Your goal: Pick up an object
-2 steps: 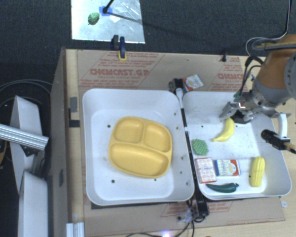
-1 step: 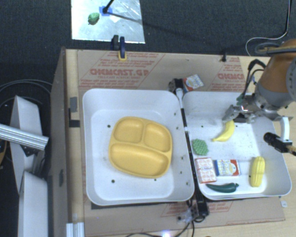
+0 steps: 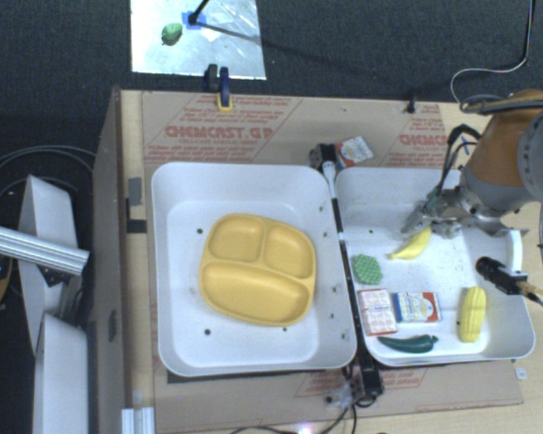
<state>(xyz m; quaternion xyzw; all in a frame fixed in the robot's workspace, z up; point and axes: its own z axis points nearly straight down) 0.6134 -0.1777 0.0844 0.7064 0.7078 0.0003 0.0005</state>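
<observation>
Two white bins [image 3: 253, 181] share the tabletop; the hand [image 3: 423, 221], its state unclear, hovers over the banana [image 3: 411, 245], so descent comes next.

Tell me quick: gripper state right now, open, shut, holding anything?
Gripper: down in the right bin, right above the banana; whether it has closed on it cannot be told.
</observation>
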